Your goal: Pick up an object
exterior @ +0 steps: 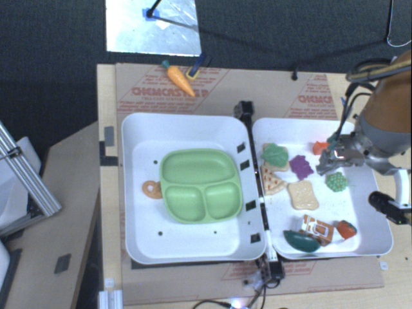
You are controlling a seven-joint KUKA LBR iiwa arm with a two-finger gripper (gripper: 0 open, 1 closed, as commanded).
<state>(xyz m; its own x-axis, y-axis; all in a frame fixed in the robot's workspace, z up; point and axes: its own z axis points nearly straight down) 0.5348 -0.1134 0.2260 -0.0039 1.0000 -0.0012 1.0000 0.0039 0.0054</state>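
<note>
Robotics lab — twin white bins (193,122), robot arm (386,114)

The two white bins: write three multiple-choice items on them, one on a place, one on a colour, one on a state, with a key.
1. Where does the pretzel lie?
A. In the left bin, beside the tray
B. In the right bin
C. On the bench outside

2. What colour is the divided tray?
A. White
B. Light green
C. Orange

3. How does the carrot lie?
A. Inside the tray
B. Under the gripper
C. Flat on the board behind the bins

Key: 1 A, it touches the tray's left edge. 2 B, green against the white bin. 3 C, it lies beyond the left bin's far rim.
</note>
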